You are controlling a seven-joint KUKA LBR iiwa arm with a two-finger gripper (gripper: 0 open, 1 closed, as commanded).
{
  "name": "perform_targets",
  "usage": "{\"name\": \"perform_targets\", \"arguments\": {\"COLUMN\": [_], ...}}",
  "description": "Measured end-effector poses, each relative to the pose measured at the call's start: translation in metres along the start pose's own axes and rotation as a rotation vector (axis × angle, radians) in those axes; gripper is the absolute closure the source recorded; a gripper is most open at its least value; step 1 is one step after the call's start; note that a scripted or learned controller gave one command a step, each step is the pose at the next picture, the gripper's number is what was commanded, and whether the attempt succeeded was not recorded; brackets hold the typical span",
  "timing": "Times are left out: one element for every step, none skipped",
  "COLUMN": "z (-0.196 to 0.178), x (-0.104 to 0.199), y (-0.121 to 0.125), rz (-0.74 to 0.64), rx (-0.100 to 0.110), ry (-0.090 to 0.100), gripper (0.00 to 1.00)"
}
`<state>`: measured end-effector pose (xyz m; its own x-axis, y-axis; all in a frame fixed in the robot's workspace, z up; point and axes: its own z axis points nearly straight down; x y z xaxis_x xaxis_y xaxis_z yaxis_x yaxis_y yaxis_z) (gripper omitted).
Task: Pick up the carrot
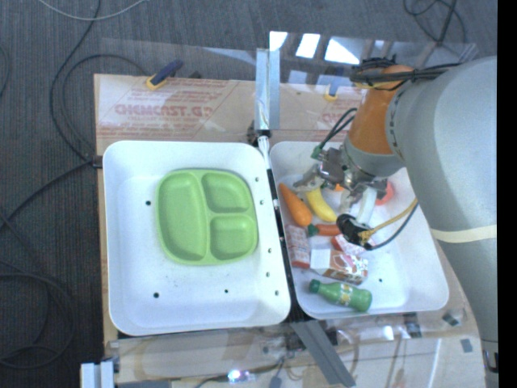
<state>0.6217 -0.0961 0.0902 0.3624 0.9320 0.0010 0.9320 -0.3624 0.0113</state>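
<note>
Two white bins sit side by side on the desk (121, 107), which shows a brown board with red print behind them. The arm (452, 136), grey with an orange band, reaches in from the right and covers the upper right part of the right bin (420, 289).

Left bin (121, 297): holds a green plate (208, 217) with three compartments, lying flat near the bin's middle, slightly toward the back.

Right bin: a cluster of small items in its left and central part. The tool (343, 186) hangs over the back-centre of this bin, above the cluster; black cable loops run beside it. Finger state: cannot tell, the wrist and cables hide the tips.

Items, in order of size:
- Bottle (343, 295), green, lying on its side near the front of the bin, cap toward the left.
- Carrot (296, 204), orange, lying flat at the bin's left side, close to the wall shared with the left bin, pointing back-left to front-right. It is left of the tool, not between the fingers.
- Banana (321, 205), yellow, just right of the carrot, partly under the tool.
- Red-and-white packet (349, 263), between banana and bottle.
- A small orange-red piece (326, 229), just in front of the banana; type unclear.
</note>
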Motion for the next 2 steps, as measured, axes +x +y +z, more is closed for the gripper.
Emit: {"name": "perform_targets", "arguments": {"z": [-0.008, -0.093], "x": [-0.001, 0.033], "y": [0.0, -0.069], "rz": [-0.001, 0.184], "rx": [0.003, 0.016], "ry": [-0.002, -0.005], "gripper": [1.0, 1.0]}}
